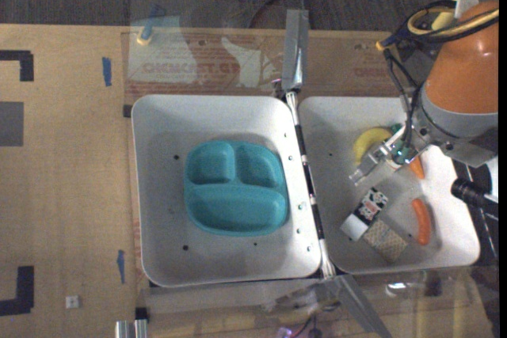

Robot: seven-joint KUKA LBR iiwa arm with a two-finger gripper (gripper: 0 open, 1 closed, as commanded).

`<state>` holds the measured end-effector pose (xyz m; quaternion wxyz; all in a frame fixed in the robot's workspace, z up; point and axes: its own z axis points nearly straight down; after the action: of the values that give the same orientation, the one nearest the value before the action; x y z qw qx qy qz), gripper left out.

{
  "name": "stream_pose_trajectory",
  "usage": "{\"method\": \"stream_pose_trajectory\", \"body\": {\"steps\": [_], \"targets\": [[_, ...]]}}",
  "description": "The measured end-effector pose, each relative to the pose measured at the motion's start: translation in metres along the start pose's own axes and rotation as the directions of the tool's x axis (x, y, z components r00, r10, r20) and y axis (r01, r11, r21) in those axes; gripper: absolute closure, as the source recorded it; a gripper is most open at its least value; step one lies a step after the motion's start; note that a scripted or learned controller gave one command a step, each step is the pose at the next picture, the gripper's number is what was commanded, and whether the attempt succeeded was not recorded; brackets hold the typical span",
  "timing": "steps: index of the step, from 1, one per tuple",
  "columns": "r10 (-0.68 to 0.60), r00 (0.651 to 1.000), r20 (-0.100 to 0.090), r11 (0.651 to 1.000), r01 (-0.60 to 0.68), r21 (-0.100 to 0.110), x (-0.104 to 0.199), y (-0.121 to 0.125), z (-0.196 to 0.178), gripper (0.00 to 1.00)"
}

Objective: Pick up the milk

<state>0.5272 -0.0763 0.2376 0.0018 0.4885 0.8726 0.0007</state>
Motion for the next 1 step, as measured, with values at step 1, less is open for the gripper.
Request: {"method": "stream_pose_trajectory", "body": {"steps": [1], "targets": [[0.127,0.992,0.003,0.992,-0.127,-0.007,-0.0293,-0.0154,0.1489,0.00]]}}
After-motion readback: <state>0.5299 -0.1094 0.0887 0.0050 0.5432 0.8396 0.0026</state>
